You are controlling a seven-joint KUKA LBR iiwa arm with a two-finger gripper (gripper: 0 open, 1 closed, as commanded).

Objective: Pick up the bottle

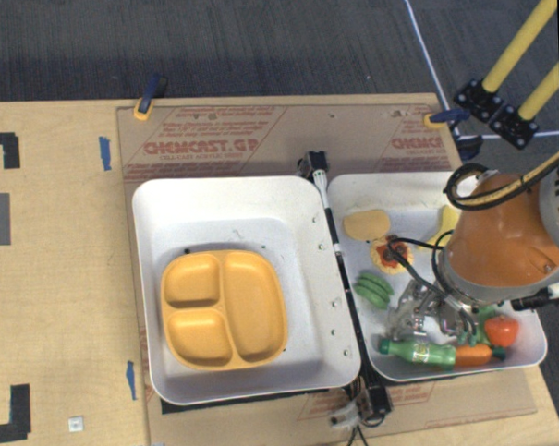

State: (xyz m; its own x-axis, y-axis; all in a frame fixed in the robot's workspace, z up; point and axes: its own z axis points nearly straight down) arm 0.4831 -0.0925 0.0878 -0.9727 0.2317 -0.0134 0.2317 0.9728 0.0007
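The bottle lies just below the claw, near the bin's front wall, long axis crosswise under it; whether the claw is apart or together I cannot tell.

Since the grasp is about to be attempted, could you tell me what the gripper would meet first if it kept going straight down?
Most likely the green plastic bottle lying in the right white bin, just below the metal two-finger gripper; depth is hard to judge from this slanted view.

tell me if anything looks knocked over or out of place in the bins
The green bottle lies on its side at the near edge of the right bin, beside a carrot, instead of standing. The yellow tray sits flat.
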